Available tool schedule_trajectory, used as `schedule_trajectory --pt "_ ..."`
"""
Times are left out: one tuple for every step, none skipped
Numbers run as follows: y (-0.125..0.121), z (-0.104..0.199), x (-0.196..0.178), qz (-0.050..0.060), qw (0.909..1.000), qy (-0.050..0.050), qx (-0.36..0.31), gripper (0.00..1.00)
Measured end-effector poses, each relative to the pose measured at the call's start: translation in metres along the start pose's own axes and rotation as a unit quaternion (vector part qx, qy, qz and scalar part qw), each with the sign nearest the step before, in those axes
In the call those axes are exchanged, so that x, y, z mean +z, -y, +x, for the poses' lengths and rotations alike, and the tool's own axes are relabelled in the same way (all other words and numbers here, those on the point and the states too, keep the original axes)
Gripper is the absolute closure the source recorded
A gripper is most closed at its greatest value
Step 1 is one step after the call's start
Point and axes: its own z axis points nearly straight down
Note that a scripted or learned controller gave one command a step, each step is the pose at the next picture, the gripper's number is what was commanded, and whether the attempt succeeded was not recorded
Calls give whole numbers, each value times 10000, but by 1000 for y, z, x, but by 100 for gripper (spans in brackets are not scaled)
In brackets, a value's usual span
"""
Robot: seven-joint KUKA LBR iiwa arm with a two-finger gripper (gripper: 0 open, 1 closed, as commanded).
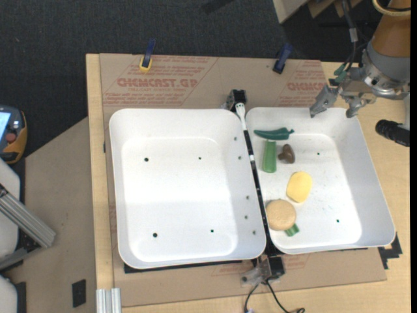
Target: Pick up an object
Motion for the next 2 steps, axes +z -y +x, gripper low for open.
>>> schedule_trajectory --pt "61 -21 101 69 10000 -15 23 0" --pt "22 -65 -33 -86 10000 45 9 0"
